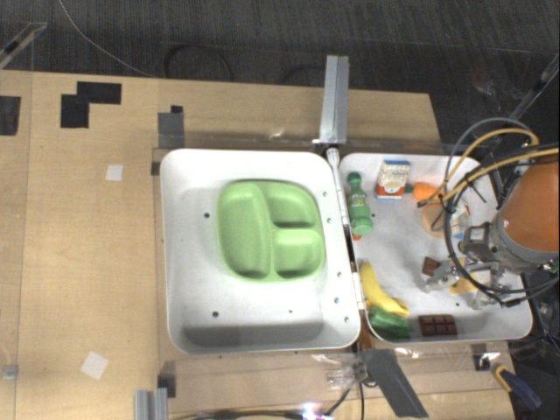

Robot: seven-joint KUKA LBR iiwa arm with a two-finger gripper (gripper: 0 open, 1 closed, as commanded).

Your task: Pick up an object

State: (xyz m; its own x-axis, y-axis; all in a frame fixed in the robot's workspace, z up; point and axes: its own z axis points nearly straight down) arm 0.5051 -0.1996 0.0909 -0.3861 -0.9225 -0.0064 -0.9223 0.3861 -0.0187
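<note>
The right bin [516, 326] holds several objects. A green bottle [358, 206] lies along its left wall, and a small white and orange carton [394, 179] stands at the back. An orange item [426, 192] lies beside the carton. At the front left are a yellow banana [381, 291] and a green object [390, 325]. A brown chocolate bar [437, 325] lies near the front wall. My gripper [455, 280] hangs low over the right half of this bin, next to a small brown piece [431, 267]. Cables hide much of the gripper.
The left bin [188, 322] holds a light green divided plate [269, 228]. A metal post [334, 99] stands behind the seam between the two bins. The arm's orange band [535, 204] and looping cables [477, 160] hang over the right bin's right side.
</note>
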